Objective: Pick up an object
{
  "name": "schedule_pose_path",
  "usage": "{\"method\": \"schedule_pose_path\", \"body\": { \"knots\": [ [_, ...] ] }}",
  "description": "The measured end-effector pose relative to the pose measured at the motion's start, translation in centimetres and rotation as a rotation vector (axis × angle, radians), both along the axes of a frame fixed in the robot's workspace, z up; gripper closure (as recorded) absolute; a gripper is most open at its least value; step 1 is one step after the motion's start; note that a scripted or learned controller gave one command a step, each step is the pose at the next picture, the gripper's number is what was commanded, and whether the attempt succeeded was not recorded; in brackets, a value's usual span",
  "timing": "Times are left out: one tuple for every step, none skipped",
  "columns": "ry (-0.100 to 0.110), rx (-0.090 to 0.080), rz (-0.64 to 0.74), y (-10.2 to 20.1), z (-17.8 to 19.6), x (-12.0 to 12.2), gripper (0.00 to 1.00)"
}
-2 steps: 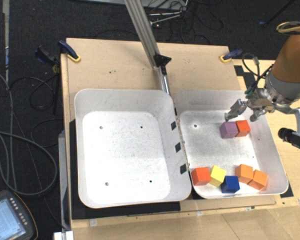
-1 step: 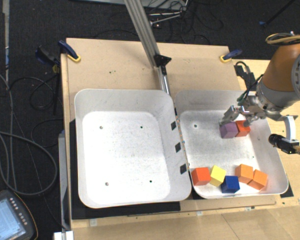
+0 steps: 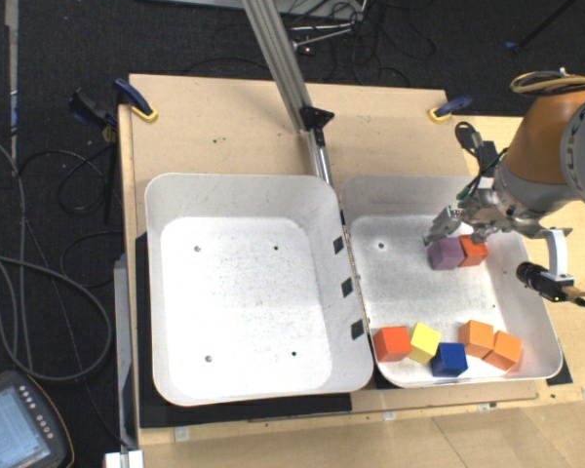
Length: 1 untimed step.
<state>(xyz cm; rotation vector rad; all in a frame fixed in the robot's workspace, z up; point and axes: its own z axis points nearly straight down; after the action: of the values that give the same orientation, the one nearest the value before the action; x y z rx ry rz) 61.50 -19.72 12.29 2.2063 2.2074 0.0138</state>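
Arm (image 3: 551, 154) reaches in from the right, over the right bin (image 3: 400, 213). Gripper (image 3: 465, 224) sits low in the upper-middle of that bin, right above 2 blocks: a purple block (image 3: 445, 253) and an orange block (image 3: 474, 253), touching side by side. Gripper tips are at the blocks' top edges; can't tell if it's released or clenched, or whether it has either block.

Along the bin's near edge is a row of 5 more blocks, well apart from the gripper: orange-red block (image 3: 392, 342) at left, yellow block (image 3: 424, 342) just beside it, blue block (image 3: 450, 359) next, then 2 orange blocks (image 3: 492, 344) touching at right.

Left bin (image 3: 239, 286) abuts the right one on the wooden bench (image 3: 224, 125). Clamps (image 3: 136, 100) grip the bench's far corners.
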Motion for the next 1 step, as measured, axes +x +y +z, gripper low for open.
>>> {"method": "schedule_pose_path", "body": {
  "knots": [
    [-0.003,-0.002,0.002,0.03,0.86,0.11,1.0]
  ]
}}
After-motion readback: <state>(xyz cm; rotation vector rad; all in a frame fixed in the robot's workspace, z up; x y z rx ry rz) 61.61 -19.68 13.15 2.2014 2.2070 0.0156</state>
